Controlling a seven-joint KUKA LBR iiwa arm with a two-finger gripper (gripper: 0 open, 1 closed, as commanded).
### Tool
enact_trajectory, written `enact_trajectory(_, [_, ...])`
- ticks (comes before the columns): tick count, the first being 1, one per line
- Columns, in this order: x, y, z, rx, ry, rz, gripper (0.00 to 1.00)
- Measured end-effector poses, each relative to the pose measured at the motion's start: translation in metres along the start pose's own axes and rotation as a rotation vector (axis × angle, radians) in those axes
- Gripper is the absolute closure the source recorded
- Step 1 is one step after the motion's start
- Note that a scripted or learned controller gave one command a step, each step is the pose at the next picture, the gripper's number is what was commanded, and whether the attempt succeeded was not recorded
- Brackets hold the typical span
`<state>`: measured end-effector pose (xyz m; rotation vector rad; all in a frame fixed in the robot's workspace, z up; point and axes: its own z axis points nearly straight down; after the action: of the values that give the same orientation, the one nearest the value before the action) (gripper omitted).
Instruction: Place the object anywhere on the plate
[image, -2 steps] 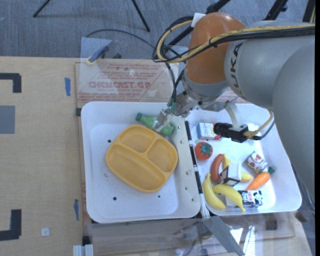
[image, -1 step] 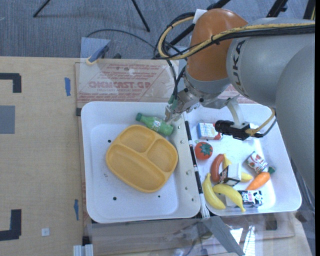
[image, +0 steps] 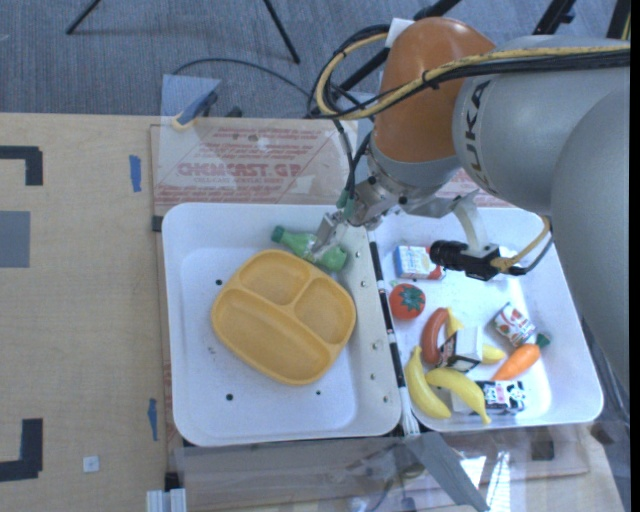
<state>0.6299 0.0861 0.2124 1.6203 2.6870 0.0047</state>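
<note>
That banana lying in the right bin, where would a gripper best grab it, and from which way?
Probably across the middle of the banana, coming straight down from above. It lies flat and curved, and its middle is the widest exposed part. The sausage crowds its upper end and a small carton sits near its lower end.

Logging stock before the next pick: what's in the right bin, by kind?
Bananas: 2
Tomato: 1
Sausage: 1
Carrot: 1
Cartons: 3
Total: 8
</note>
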Motion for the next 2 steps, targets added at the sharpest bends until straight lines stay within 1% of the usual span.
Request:
enact_trajectory(1, [-0.001, 0.001, -0.01, -0.003, -0.001, 0.001, 1.0])
enact_trajectory(2, [0.053, -0.001, -0.059, 0.001, 0.0, -0.212, 1.0])
